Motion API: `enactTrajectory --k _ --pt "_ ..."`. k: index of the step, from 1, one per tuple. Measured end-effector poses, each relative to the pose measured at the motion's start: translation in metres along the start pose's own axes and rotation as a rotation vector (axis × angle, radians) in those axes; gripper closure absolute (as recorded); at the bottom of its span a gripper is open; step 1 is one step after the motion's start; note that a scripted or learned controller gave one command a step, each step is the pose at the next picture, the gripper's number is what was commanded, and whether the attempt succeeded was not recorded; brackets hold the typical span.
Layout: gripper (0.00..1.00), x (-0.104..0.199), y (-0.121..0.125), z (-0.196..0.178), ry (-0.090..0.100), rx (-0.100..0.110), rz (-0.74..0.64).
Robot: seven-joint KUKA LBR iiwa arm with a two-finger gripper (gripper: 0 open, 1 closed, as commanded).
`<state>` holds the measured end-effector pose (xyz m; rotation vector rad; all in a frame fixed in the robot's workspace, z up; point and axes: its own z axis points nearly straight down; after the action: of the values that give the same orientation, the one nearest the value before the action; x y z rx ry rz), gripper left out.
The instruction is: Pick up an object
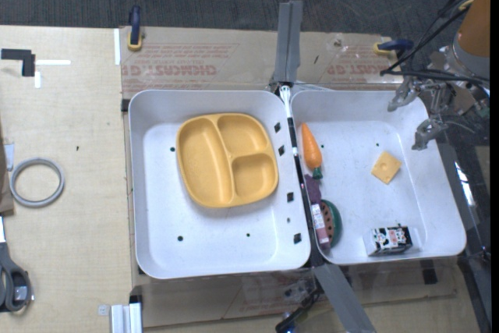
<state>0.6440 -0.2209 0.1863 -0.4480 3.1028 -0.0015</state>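
Observation:
The right bin [355,117] holds an orange carrot [311,148] against its left wall. Below the carrot lie a purple bar [315,207] and a watermelon slice [332,222]. A yellow cheese wedge [386,167] sits mid-bin, and a black-and-white carton [390,239] rests near the front edge. A yellow divided plate [227,160] lies in the left bin [156,246]. My gripper [415,118] hangs over the right bin's far right corner, up and right of the cheese. It is open, with nothing between its fingers.
A grey tape roll [35,182] and scissors [14,288] lie on the wooden bench at the left. Clamps [135,29] stand at the bins' back edge. A grey bar [288,43] runs between the bins, and cables trail at the upper right.

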Motion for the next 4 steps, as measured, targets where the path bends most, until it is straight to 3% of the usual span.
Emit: enactTrajectory --k 1,2,3,4 --pt "0.0 0.009 0.005 0.062 0.004 0.001 0.581" --pt "0.0 0.064 0.017 -0.015 0.006 0.002 0.93" --pt "0.0 0.053 0.015 0.07 0.006 0.003 1.158" --pt "0.0 0.069 0.019 0.094 0.005 0.002 0.871"
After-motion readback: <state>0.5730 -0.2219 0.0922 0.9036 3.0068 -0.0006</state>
